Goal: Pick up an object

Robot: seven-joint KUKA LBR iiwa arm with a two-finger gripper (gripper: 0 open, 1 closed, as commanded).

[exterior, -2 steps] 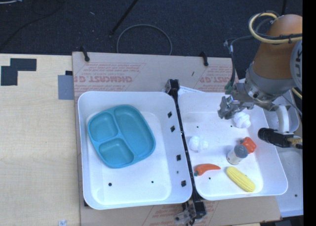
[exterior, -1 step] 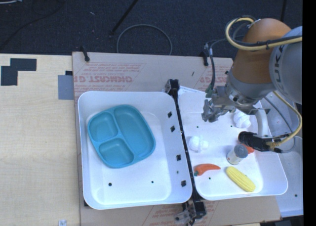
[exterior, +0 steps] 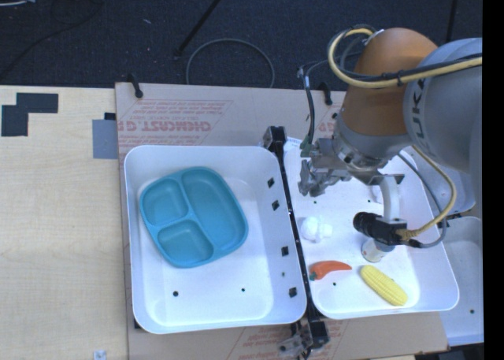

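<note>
Two white bins sit side by side on the bench, and the right bin (exterior: 441, 291) serves as the landmark. Left of it, the left bin (exterior: 197, 303) holds a blue divided plate (exterior: 192, 215). Over the right bin's far half hangs the grey arm (exterior: 409, 98), its gripper (exterior: 313, 181) low near the bin's left wall; whether it is released or clenched cannot be told. Within the right bin's near half lie a yellow corn cob (exterior: 383, 284), an orange carrot (exterior: 330, 269) and a small white object (exterior: 313, 228) just below the gripper.
</note>
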